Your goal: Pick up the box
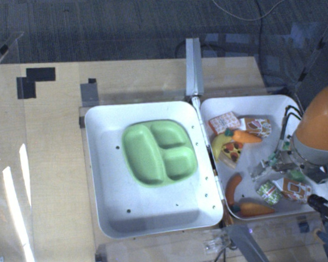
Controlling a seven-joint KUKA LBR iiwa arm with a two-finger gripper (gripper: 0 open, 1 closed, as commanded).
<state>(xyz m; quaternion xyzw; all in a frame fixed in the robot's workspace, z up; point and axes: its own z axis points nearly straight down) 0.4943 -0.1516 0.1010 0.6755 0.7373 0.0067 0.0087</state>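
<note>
Several small boxes lie in the right bin [281, 101]. A pink-and-white box [224, 121] sits at the back left, with a red-and-white box [259, 126] just right of it. A colourful box [230, 152] leans by the left wall, and an orange-and-white box [296, 190] lies at the front right. My gripper [271, 165] hangs low over the middle right of this bin, between the back boxes and the front one, just above a green packet [267, 192]. The grey wrist and orange band [323, 122] cover the bin's right side.
An orange carrot [245, 137], a yellow banana [217, 145], a brown sausage [233, 187] and an orange piece [255, 208] also lie in the right bin. The left bin [111, 217] holds a green divided tray [159, 152]. A metal divider [193, 68] separates the bins.
</note>
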